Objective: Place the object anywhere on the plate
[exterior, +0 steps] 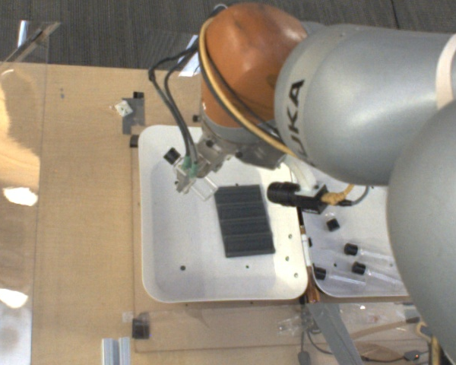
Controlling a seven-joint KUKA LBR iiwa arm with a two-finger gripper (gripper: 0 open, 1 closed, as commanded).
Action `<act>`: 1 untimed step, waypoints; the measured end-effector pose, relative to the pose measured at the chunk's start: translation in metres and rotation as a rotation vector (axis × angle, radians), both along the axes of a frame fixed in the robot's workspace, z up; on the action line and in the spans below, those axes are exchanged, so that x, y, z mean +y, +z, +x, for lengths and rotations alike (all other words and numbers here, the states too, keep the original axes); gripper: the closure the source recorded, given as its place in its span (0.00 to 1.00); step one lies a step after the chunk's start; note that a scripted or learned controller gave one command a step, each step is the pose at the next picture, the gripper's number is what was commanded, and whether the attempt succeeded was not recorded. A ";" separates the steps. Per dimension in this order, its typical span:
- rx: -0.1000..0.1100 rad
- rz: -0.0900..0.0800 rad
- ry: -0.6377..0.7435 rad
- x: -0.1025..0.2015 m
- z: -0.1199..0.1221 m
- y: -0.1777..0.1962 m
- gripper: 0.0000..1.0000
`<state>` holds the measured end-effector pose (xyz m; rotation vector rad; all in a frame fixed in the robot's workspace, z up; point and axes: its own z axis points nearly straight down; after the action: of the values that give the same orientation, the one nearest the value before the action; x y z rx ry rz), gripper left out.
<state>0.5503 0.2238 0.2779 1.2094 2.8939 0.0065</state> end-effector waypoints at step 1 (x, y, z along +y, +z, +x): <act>0.002 0.001 -0.338 -0.006 0.067 0.054 1.00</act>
<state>0.6174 0.2181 0.3317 1.6792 2.6504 0.0050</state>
